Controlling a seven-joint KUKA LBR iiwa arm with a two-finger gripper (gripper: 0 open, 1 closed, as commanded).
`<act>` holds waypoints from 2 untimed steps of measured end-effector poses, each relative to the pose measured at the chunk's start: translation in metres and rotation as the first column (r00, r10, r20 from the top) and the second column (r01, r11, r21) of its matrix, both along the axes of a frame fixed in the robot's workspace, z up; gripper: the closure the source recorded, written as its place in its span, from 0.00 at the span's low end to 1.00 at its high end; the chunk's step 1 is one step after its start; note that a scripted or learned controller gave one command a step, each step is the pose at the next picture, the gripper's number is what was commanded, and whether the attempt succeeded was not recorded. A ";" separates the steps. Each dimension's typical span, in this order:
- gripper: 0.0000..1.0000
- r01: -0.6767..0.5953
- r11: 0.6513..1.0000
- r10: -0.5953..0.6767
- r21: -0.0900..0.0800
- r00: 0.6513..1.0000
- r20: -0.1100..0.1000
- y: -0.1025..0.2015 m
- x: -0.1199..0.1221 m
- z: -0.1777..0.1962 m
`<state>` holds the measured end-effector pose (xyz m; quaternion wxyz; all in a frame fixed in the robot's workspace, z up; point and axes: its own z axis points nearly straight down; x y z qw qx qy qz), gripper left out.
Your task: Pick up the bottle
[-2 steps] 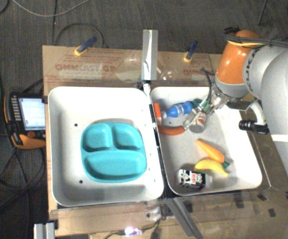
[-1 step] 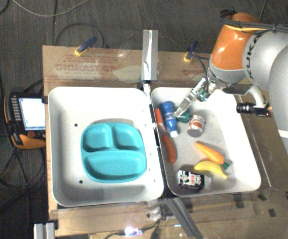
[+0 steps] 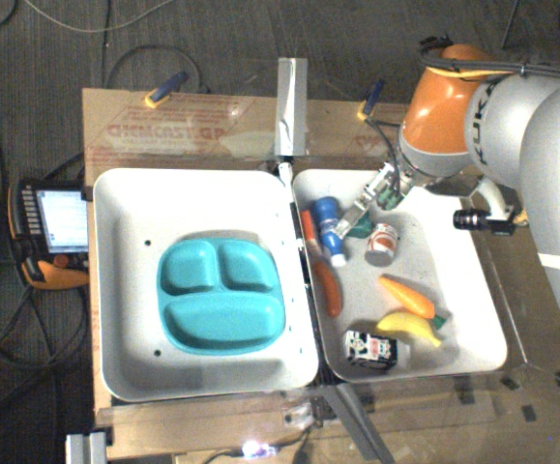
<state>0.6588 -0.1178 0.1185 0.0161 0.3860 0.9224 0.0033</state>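
The bottle (image 3: pixel 328 224) is blue with a white band and a blue cap. It lies on its side in the upper left of the right bin (image 3: pixel 473 288), cap end pointing toward the front. My gripper (image 3: pixel 365 211) reaches down from the orange-banded wrist at the upper right, and its tip sits just right of the bottle, close to or touching its side. The view is too small to show how the tip meets the bottle.
A small red-and-white can (image 3: pixel 381 244) lies just right of the bottle. A red sausage (image 3: pixel 328 289), a carrot (image 3: pixel 407 297), a banana (image 3: pixel 411 328) and a black box (image 3: pixel 369 348) lie nearer the front. The left bin (image 3: pixel 125 259) holds a teal divided tray (image 3: pixel 222 295).
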 end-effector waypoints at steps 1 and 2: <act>0.00 0.193 0.981 -0.193 0.011 0.981 0.005 0.016 0.002 -0.006; 0.00 0.465 0.885 -0.465 0.020 0.885 0.013 0.005 -0.006 -0.007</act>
